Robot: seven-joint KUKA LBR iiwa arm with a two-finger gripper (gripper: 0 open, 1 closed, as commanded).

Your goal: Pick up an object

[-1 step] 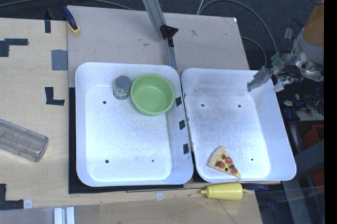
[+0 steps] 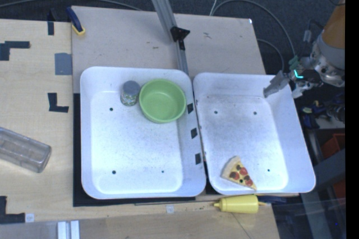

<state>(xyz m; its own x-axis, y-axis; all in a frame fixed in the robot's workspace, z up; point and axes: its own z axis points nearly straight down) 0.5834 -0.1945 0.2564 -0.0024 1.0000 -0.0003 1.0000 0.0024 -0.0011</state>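
— What's on the desk point(image 2: 224, 44)?

— Two shallow white bins side by side. The left bin point(image 2: 95, 176) has a green bowl point(image 2: 162, 100) near its far edge, toward the far right corner, and a small grey-lidded can point(image 2: 130, 93) just beside the bowl's left.

— And the right bin point(image 2: 280, 137)?

— A toy pizza slice point(image 2: 238, 172) lies near its front edge, about midway along.

— Where's the arm?

— Its pincer point(image 2: 276, 86) hovers at the right bin's far right corner, well apart from the pizza slice. I can't tell how the pincer is set; nothing shows in it.

— Anything else?

— A clear plastic container point(image 2: 22, 150) at the desk's left edge, and a yellow bottle point(image 2: 238, 204) lying just past the right bin's front rim.
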